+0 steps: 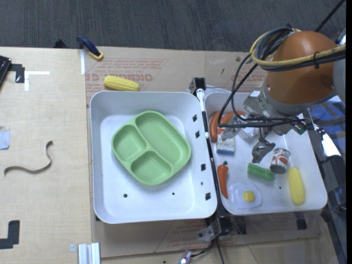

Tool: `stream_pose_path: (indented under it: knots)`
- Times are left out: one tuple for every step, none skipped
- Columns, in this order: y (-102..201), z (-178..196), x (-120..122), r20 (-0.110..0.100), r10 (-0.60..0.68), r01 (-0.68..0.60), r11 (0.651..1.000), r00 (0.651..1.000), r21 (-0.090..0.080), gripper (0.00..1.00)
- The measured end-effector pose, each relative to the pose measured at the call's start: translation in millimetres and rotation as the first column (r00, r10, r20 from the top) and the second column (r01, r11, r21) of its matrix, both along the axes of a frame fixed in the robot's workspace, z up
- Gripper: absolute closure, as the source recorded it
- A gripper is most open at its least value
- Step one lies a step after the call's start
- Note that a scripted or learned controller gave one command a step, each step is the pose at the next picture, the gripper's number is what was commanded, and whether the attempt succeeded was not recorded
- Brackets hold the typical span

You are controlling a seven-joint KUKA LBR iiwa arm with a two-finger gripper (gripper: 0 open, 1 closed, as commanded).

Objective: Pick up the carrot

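Two-finger gripper [262, 150] hovering over right white bin [313, 202], can't tell spread or pinched; small orange carrot [223, 179] lying near its left wall, untouched

You have two bins side by side on the counter [44, 92]. The left bin [104, 202] holds a divided plate [151, 147]. In the right bin [313, 202], the carrot [223, 179] lies along the left wall, with an egg [246, 196] beside it near the front edge.
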State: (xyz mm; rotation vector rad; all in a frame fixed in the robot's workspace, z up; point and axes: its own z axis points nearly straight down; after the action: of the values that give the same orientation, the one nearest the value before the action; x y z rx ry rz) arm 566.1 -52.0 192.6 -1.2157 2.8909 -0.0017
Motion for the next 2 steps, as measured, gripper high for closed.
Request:
stream_pose_path:
  knots:
    - [43.3,-1.1,-53.2,-0.004,-0.115,0.115,0.993,0.993,0.001,0.00]
    - [5.9,-1.0,-69.2,-0.005,0.085,-0.085,0.996,0.996,0.000,0.00]
